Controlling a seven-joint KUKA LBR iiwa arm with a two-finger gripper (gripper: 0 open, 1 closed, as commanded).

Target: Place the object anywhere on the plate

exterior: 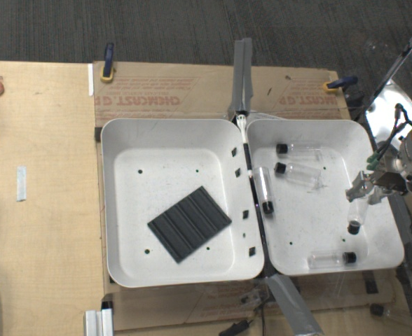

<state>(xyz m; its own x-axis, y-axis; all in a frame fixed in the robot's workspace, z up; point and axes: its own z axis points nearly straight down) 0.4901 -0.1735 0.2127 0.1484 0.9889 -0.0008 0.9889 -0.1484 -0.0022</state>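
Note:
A dark ribbed rectangular plate [189,224] lies tilted on the floor of the left bin [111,187]. Several clear vials with black caps are in the right bin [311,127]. Two vials [298,152] [300,175] lie near its back, one vial [264,187] rests along its left wall, and one vial [326,260] is at its front. My gripper [361,192] hovers over the right bin's right side. It is shut on a clear vial [354,219] that hangs down with its black cap at the bottom.
A grey divider bar [242,75] runs between the bins at the back. Cardboard [164,93] lies under the bins, held by clamps. The wooden bench [45,152] extends to the left, with small items along its left edge.

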